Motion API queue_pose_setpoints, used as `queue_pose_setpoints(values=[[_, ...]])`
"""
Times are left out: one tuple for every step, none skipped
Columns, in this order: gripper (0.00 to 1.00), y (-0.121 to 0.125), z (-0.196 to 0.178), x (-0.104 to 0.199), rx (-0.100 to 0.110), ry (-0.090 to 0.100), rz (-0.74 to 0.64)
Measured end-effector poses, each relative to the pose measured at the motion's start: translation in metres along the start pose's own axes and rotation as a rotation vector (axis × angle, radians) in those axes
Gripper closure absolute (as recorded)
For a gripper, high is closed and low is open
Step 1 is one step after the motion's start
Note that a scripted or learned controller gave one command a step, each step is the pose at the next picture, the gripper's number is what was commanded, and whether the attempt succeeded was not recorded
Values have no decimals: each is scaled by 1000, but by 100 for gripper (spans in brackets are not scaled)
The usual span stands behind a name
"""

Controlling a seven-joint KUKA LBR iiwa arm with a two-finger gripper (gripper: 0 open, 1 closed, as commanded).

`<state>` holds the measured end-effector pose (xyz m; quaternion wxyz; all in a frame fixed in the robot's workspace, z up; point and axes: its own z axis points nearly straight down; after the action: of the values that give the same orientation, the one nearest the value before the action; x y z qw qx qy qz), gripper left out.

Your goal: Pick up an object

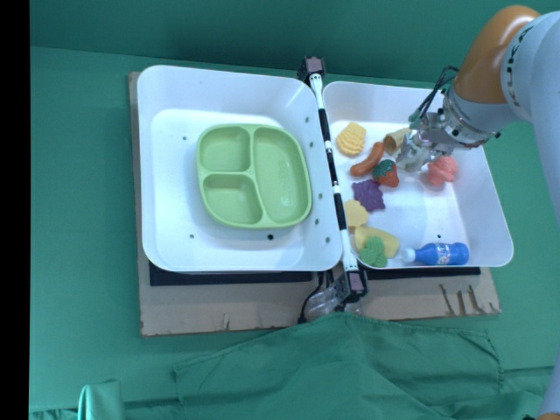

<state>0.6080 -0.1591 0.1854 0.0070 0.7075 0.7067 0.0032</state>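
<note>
Your hand hangs low in the right bin between the toy strawberry and the orange-red toy, its grip state impossible to tell.

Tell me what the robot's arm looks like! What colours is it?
The arm is fat, round and light grey, with a bright orange band just above the wrist. Thin dark cables loop beside the wrist. At the end sits a small silvery metal gripper.

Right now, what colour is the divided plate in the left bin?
Light green, the divided plate, seen clearly in the camera view.
</note>
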Motion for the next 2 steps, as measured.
queue_pose_setpoints(values=[[0,-1,-1,0,-2,-1,1],[0,20,0,-6,0,1,0]])
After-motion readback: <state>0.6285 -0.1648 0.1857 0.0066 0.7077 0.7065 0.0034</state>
